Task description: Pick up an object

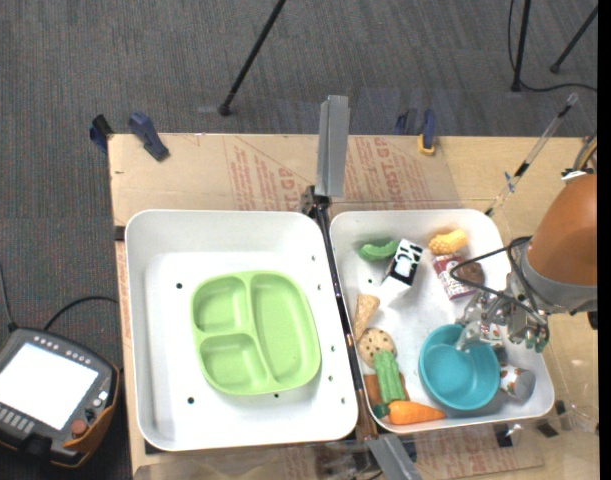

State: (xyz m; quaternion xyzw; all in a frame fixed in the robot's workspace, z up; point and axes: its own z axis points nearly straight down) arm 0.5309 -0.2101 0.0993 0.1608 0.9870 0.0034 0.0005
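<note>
The teal bowl (460, 370) sat near the right bin's (490, 223) front edge, the gripper (495, 323) poised over its rim, seemingly empty, finger state unclear, writing illegible.

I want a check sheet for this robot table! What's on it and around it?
Surface: cardboard bench with two white bins, left bin and right bin.
Job's things: right bin holds a teal bowl, carrot, green toy, cookie, cone, corn, black-and-white box, can.
Clutter: green divided plate in the left bin.
Grippers: gripper over the right bin's right side, beside the bowl; fingers unclear.
Cables: black cable to the tablet on the floor.
Surroundings: grey carpet, stand legs, blue clamps.
</note>
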